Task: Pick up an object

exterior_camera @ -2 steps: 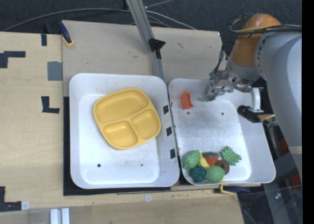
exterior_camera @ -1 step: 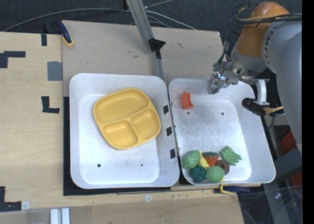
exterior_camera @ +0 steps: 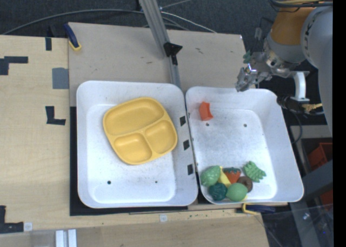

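fingers [exterior_camera: 244, 81] above the right bin's [exterior_camera: 281, 148] far rim (spread impossible to tell), holding nothing visible.

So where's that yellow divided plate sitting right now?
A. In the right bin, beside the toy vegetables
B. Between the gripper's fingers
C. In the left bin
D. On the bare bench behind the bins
C: the yellow divided plate lies flat inside the left bin, while the gripper is over the far edge of the right bin.

yellow plate [exterior_camera: 140, 131], orange block [exterior_camera: 205, 111], white bins [exterior_camera: 86, 132]
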{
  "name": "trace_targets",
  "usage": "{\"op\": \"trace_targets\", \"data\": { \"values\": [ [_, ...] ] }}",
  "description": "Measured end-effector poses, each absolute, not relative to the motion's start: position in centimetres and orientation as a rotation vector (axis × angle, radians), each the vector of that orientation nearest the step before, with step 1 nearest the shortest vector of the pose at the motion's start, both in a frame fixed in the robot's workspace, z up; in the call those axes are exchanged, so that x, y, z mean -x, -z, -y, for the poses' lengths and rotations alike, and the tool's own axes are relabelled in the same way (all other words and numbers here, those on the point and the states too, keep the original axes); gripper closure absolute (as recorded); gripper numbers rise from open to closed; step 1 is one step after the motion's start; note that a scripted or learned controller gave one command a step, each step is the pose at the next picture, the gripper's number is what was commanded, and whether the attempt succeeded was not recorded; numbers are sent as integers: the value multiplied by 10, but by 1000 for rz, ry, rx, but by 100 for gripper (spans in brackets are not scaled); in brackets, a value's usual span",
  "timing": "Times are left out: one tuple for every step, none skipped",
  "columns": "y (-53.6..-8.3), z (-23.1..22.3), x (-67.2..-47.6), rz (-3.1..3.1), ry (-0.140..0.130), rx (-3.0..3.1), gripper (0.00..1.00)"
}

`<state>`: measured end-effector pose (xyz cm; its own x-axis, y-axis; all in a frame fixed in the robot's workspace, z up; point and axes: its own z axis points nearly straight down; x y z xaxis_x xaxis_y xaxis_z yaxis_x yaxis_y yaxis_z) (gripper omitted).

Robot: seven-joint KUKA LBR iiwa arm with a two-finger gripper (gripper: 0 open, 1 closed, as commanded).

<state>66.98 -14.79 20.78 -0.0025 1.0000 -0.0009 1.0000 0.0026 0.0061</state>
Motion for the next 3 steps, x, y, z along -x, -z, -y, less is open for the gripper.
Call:
{"op": "trace_targets", "data": {
  "values": [
    [-265, 153, -663, -2219, -4, -2217, 100],
    [-258, 98, -647, -2229, 0, -2216, 100],
    [-249, 51, -612, -2229, 3, -2218, 100]
  ]
}}
